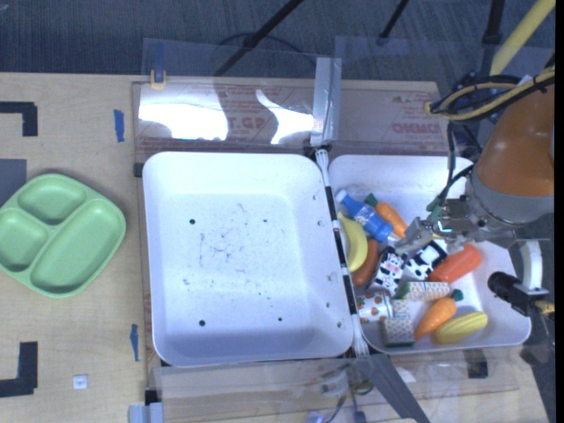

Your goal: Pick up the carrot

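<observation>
We see the arm (520, 161) reaching in from the right edge of the bench (70, 342), its orange band sitting above the right bin's (511, 333) far right corner and its grey wrist bent down and leftward into that bin. The gripper (421, 234) hangs low over the middle of the right bin, pointing toward the divider between the two bins. We cannot tell how far the claw stands open, and we see nothing clearly caught in it.

The carrot (437, 314) lies near the right bin's front edge, orange with a green stub at its upper right end, tilted, just beside a yellow lemon (462, 325) on its right. It is apart from the gripper, nearer the front rim. A second orange piece (456, 263) lies just right of the gripper, toward the bin's right wall.

Under and around the gripper we see a black-and-white patterned toy (414, 267). To its left, along the divider, lie a banana (355, 243), a blue bottle (367, 218) and another orange piece (391, 218) near the far edge. A small box (397, 325) sits at the front left corner of the right bin.

The left bin (238, 254) shows its white floor with faint marks. A green divided plate (57, 233) rests on the bench near its left edge, well apart from both bins.
</observation>
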Available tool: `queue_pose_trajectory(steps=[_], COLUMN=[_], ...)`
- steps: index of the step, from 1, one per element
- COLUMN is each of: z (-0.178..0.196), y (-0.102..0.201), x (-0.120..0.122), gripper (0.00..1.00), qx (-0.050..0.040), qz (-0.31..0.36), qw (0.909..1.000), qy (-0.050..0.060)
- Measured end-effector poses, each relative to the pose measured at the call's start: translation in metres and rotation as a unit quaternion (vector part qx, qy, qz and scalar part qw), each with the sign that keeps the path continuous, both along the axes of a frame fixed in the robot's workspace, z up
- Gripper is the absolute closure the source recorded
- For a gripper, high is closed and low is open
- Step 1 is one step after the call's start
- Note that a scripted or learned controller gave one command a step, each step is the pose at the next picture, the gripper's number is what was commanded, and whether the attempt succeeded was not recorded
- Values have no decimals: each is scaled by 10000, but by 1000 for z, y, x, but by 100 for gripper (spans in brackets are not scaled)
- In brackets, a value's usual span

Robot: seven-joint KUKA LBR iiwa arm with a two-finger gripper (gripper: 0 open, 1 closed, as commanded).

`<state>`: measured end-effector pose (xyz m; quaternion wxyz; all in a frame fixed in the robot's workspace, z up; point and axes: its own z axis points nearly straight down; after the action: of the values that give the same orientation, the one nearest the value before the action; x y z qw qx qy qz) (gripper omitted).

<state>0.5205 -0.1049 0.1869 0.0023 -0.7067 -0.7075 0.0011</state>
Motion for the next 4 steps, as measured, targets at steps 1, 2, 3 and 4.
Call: queue_pose_trajectory(steps=[1, 2, 3, 4], z=[-101, -93, -93, -99], y=[3, 2, 2, -79], x=[79, 79, 79, 104], gripper=[0, 100, 0, 0], qx=[-10, -15, -15, 43], qz=[6, -8, -7, 642], qw=[10000, 10000, 10000, 9979], qy=[-59, -69, -67, -81])
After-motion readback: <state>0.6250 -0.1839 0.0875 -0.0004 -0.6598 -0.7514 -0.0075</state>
